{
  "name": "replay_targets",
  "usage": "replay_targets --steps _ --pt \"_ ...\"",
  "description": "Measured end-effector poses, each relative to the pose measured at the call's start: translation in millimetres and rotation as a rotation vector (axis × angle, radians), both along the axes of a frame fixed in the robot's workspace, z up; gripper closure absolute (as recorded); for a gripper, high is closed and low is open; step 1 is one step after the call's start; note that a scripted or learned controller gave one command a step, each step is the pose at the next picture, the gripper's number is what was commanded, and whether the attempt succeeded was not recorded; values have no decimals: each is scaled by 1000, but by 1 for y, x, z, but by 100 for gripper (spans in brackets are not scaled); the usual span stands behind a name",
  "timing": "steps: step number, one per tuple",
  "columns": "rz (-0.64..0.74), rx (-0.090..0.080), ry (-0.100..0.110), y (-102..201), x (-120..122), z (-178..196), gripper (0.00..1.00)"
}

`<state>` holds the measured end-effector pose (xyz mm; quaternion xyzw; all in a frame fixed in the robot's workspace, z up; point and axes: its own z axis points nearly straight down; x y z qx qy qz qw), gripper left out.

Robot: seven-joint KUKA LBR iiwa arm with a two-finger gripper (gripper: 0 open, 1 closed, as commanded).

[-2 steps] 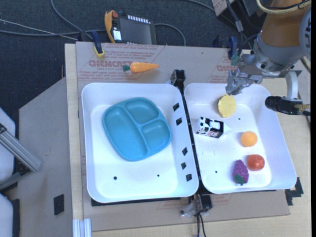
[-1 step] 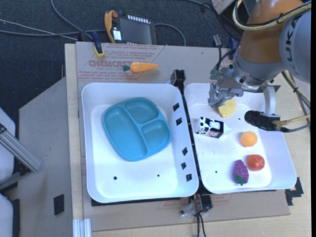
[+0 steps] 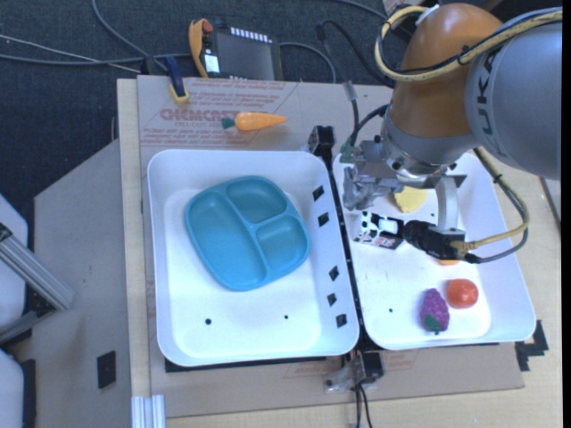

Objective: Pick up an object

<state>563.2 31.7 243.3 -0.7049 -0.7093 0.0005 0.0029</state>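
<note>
While the small black-and-white patterned piece (image 3: 378, 230) is lying in the upper left part of the right shallow white bin (image 3: 508, 328), the gripper (image 3: 364, 190) is hanging just above it in view. I can't tell whether that gripper is released or clenched, or whether it's touching the piece. A flat yellow piece (image 3: 410, 201) is lying just right of it, partly hidden under the grey arm with the orange band (image 3: 446, 69). A bumpy purple grape-like toy (image 3: 434, 310) and a round red-orange tomato-like toy (image 3: 461, 292) are sitting side by side near that bin's lower right, well apart from the gripper. The left shallow white bin (image 3: 178, 328) is holding a light blue three-compartment plastic plate (image 3: 247, 232). Outside both bins, an orange toy carrot with a green end (image 3: 254, 122) is lying on the brown desk (image 3: 303, 96), above the left bin.
</note>
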Motion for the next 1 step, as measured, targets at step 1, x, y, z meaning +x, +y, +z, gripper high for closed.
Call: replay_targets --steps 1 --pt "-1 -1 1 47 -30 -17 100"
